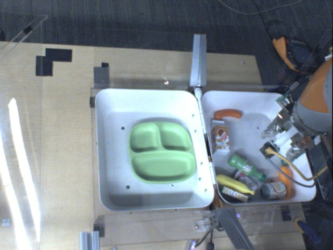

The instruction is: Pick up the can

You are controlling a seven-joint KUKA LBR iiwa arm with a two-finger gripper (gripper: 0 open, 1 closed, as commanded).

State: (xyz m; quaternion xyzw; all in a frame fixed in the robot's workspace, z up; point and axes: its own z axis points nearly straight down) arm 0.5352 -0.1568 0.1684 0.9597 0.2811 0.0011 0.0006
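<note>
Here, can (272,190), label unreadable.

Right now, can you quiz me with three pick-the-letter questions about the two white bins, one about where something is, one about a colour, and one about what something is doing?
1. Where does the small grey metal can lie?
A. In the left white bin
B. In the near right corner of the right white bin
C. On the floor

2. What colour is the plastic tray with three compartments?
A. Green
B. Red
C. Blue

3. How does the yellow banana lie?
A. Standing upright
B. Hanging from the arm
C. Flat on the bin floor

Answers:
1. B, the can rests at that bin's near edge, beside the orange thing.
2. A, the tray is pale green against the left white bin.
3. C, the banana stretches flat beside the green bottle.
</note>
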